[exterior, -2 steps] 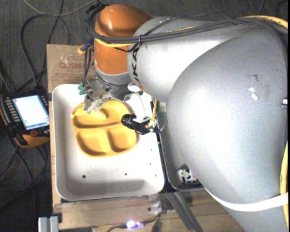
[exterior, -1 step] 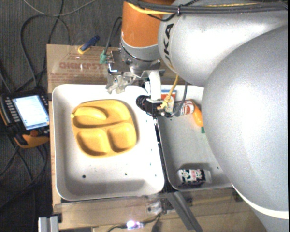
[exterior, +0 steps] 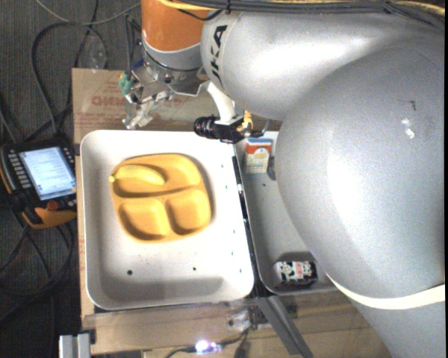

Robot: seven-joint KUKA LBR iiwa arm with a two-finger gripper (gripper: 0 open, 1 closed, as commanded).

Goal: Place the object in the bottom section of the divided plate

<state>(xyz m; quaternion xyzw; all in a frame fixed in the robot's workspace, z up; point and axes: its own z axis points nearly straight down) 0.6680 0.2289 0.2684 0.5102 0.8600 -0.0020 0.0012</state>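
Note:
A yellow divided plate (exterior: 164, 197) lies in the left white bin (exterior: 104, 274); it has one long section at the top and two smaller ones below. A yellow banana-like object (exterior: 138, 174) rests in the top section, towards its left end. My gripper (exterior: 138, 112) hangs above the bench just beyond the far edge of the left bin, up and left of the plate, well apart from the yellow object. The grey arm with its orange band (exterior: 172, 21) covers most of the right bin.
A small carton (exterior: 258, 156) stands at the far left corner of the right bin (exterior: 272, 230). A small black-and-white object (exterior: 296, 271) lies at its near edge. A handheld pendant with a lit screen (exterior: 43, 173) sits left of the bench. Cardboard (exterior: 97, 99) lies behind the left bin.

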